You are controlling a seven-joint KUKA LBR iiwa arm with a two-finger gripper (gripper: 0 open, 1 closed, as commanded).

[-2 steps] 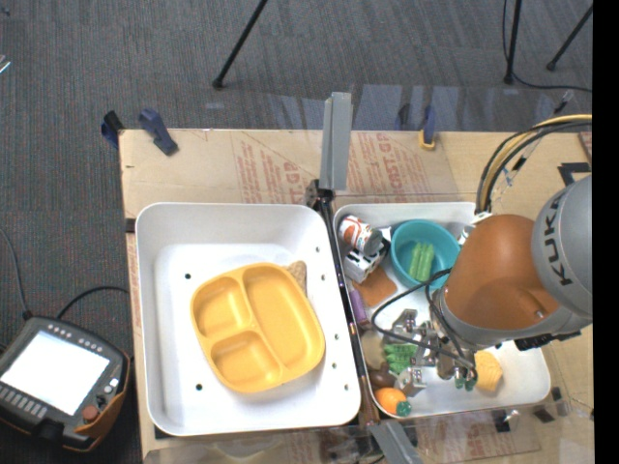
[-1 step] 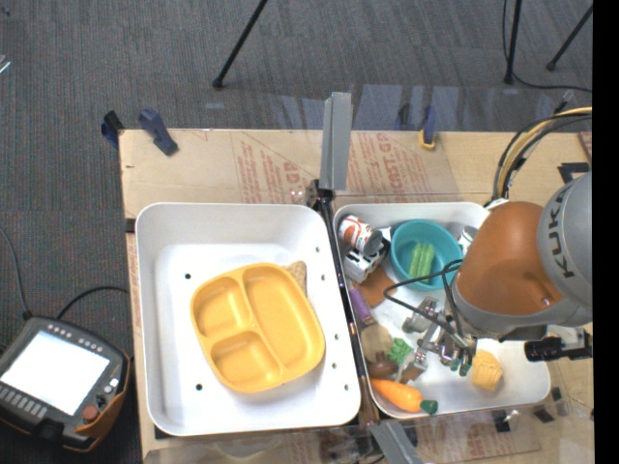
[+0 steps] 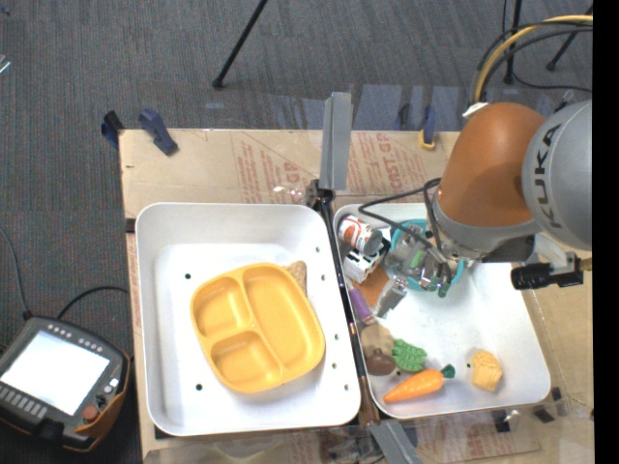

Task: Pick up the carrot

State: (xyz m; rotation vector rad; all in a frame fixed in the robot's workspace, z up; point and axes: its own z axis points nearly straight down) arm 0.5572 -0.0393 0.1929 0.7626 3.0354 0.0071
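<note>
Below gripper (image 3: 392, 296), carrot (image 3: 416, 385), well apart

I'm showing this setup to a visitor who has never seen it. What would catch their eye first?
Probably the bright yellow divided plate lying in the left bin, and the arm's big orange band looming over the right bin. Next, the orange carrot lying near that bin's front edge, beside a green toy and a yellow piece, with the end effector above and apart from it.
</note>
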